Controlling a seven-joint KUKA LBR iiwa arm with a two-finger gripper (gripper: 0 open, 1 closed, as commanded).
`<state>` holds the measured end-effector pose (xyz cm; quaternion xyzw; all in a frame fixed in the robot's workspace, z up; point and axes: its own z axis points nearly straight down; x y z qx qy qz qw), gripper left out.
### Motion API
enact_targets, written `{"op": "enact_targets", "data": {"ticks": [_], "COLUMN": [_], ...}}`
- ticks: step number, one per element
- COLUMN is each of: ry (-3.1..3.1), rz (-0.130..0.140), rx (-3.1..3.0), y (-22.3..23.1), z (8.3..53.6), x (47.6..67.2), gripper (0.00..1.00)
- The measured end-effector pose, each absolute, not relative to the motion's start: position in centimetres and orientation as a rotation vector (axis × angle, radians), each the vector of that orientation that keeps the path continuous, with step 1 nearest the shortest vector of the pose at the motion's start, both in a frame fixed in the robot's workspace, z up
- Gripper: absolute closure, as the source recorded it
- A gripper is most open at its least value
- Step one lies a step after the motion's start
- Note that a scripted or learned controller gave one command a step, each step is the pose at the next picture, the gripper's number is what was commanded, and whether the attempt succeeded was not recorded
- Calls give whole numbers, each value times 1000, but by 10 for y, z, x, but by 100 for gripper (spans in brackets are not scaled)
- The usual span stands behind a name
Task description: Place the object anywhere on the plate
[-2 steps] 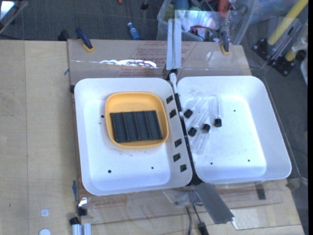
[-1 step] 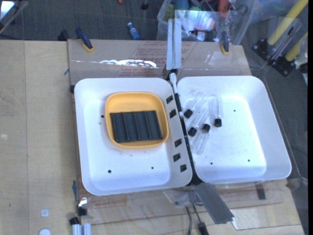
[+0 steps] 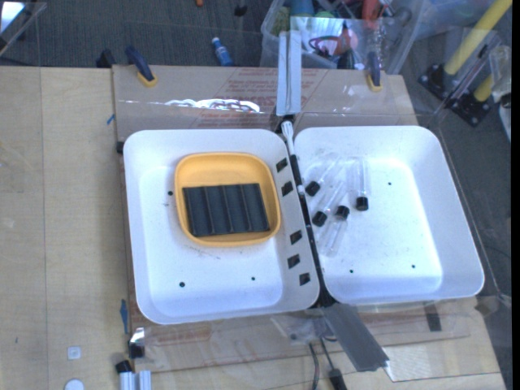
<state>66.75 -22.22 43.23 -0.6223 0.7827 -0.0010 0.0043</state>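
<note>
At the bottom edge of the frame, a flat grey strip lay on the wooden bench, just below the seam between the two bins. A few small capped items, too small to identify, sat at lower left.

The left bin occupied the centre left of the frame. It held a yellow plate in its upper middle. A dark ribbed block lay flat on the plate, within its rim, with its grooves running up and down the frame. The task's object was thus found resting on the plate.

A row of small black tabs ran along the seam where the bins met. The right bin held several clear tubes with black caps, clustered in its left portion near the seam.

Beyond the bins, a pale upright bar stood at the top of the seam. Two blue clamps, one at left and one at right, were at the far bench edge. A clear tub of mixed clutter sat at the top of the frame.

The gripper's opening and any load could not be determined.
</note>
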Motion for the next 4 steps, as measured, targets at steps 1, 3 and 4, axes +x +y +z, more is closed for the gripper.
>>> {"op": "enact_targets", "data": {"ticks": [1, 3, 4], "ry": [2043, 1680, 1235], "rz": [-1, -2, -3], "rx": [-2378, -2647, -2884], "y": [-221, -213, -213], "z": [436, 435, 435], "x": [668, 668, 668], "gripper": [100, 100, 100]}}
